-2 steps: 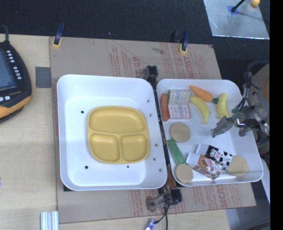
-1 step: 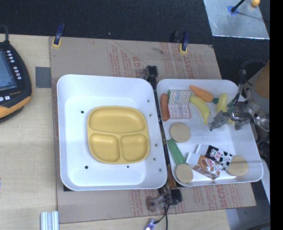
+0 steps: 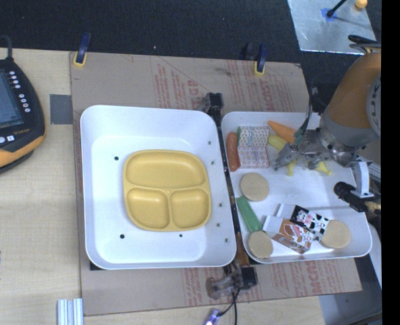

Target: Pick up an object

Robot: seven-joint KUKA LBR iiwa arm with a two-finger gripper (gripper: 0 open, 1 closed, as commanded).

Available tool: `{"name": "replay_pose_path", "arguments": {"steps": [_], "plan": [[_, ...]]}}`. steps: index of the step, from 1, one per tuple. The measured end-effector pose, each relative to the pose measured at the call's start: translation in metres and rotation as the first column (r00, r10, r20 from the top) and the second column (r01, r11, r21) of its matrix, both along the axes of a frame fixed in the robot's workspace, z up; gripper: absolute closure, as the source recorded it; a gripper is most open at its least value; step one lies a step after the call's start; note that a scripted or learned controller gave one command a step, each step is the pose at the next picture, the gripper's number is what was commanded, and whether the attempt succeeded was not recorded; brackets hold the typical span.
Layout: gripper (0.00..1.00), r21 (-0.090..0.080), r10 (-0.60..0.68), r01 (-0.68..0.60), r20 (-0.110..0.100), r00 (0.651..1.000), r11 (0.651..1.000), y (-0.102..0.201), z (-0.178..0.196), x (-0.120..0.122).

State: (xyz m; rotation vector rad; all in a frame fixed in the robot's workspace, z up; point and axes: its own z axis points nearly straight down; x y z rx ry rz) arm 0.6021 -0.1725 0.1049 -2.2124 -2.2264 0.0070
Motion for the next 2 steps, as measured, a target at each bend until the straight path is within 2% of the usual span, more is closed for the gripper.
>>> {"name": "replay_pose_path", "arguments": {"steps": [1, 2], "plan": [[0.00, 0.001, -0.002, 0.002, 0.000, 1.000, 1.000, 0.029, -0.013, 0.051], [0.00, 0.003, -0.004, 0.004, -0.002, 1.000, 1.000, 0.005, -0.013, 0.053]]}}
